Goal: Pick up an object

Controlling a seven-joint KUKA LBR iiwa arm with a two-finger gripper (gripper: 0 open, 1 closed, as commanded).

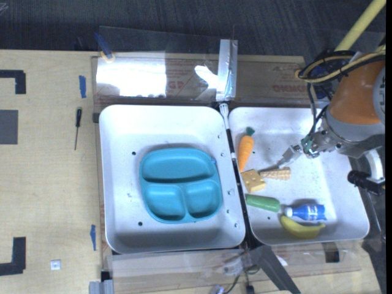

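The gripper (293,154) hangs over the middle of the right bin (352,222), its thin fingers slanting down toward lower left, and whether they are open or closed cannot be told at this size. Just below and left of its tips lie a ridged cracker (275,174) and a cheese wedge (252,180) (touching each other), with the carrot (244,150) further left by the bin wall. Toward the frame's bottom lie a green cucumber (263,203), a blue-labelled bottle (307,212) and a banana (301,227); the left bin (116,164) holds a blue divided plate (180,183).

Right bin's (343,225) far half open; toys (288,207) crowd near side.
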